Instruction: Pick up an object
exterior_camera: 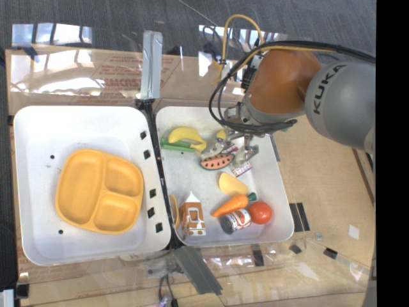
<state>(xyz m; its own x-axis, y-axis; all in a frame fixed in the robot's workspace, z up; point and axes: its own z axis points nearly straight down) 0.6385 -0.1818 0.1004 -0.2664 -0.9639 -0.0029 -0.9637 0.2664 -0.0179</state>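
Landmark: the right bin (284,200), white and shallow, on the bench (319,171); everything below is placed against it.
Arm: grey with an orange band, in from the right; its wrist sits over the bin's far edge.
Fingers (239,147): down inside the bin's far half, right over the watermelon slice (216,160); metal parts crowd together there, so how far they are spread I cannot tell, nor whether anything is caught between them.
Watermelon slice: near the bin's middle, just under the fingers; red face up, green rind on the near side.
Banana (184,134): far-left part of the bin; a green piece (176,145) lies just beside it.
Yellow wedge (231,183): centre of the bin, a little nearer than the slice.
Carrot (230,204): near side, touching the tomato (260,212); the can (236,221) lies just beside both.
Carton (191,217): near-left corner of the bin.
Left bin (32,133): touching the right bin's left wall; it holds a yellow tray (99,190) with three compartments.
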